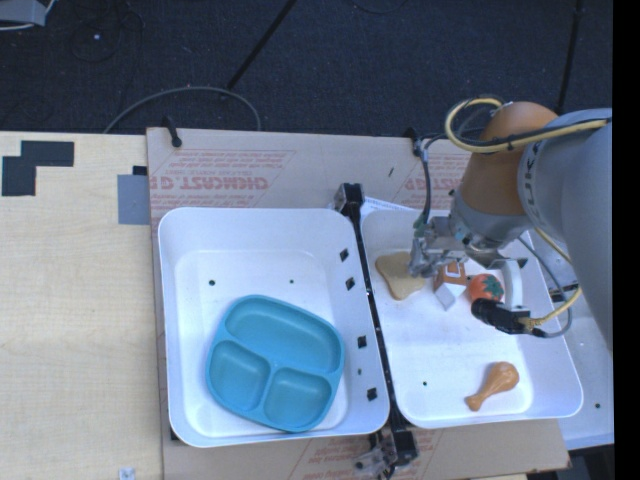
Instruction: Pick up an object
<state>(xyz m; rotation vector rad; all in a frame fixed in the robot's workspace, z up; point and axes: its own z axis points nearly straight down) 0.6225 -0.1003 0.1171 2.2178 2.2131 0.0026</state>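
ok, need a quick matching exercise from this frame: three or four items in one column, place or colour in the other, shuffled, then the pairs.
Items
1. divided plate
2. drumstick toy
3. tan flat piece
4. gripper

Descriptions
A. near the front of the right bin
B. blue, lying in the left bin
C. low over the back of the right bin
D. by the divider, at the right bin's back left

Pairs: 1-B, 2-A, 3-D, 4-C
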